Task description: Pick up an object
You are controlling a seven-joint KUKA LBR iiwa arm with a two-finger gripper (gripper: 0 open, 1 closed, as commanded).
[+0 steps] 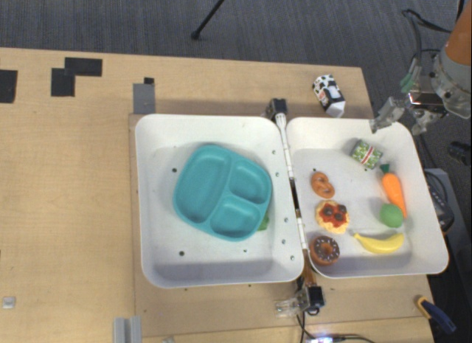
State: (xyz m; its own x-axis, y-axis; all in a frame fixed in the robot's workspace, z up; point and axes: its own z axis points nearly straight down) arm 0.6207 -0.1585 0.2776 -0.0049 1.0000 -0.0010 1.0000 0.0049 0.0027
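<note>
Pale wooden bench on dark carpet, bearing two white bins side by side. Left bin: a teal divided plate, lying flat. Right bin: green can, carrot, lime, banana, pretzel, fruit tart, chocolate doughnut (all loose, well apart). Gripper poised above that bin's far right corner, fingers spread apart, nothing between them. Just behind the bins, a small cow-patterned carton.

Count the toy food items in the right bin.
7: green can, carrot, lime, banana, pretzel, fruit tart, chocolate donut.
</note>
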